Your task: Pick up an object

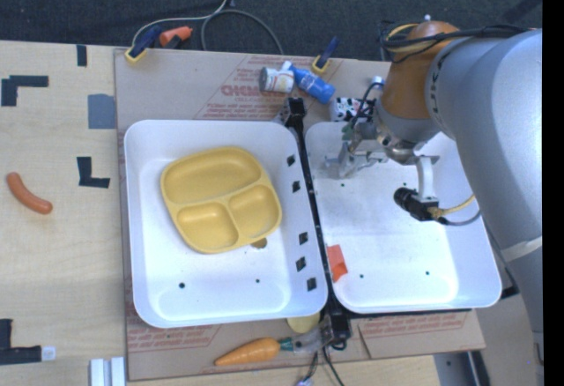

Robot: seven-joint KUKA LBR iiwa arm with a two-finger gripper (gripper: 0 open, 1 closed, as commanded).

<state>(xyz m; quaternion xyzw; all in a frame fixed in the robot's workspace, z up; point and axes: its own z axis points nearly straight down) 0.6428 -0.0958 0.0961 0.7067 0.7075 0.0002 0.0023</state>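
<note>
A yellow divided plate (222, 197) lies in the left white bin (159, 287), with a small brown item (258, 243) peeking out from under its near edge. My gripper (340, 166) is low over the far left part of the right white bin (414, 287), close to the divider between the bins. I see no object in it. A small orange piece (337, 263) sits at the right bin's left rim, well nearer the camera than the gripper.
Outside the bins lie a sausage (29, 193) on the bench at far left, a toy carrot (249, 351) at the front edge, and a white and blue bottle (298, 80) behind the bins. Clamps (159, 39) and cables sit at the back.
</note>
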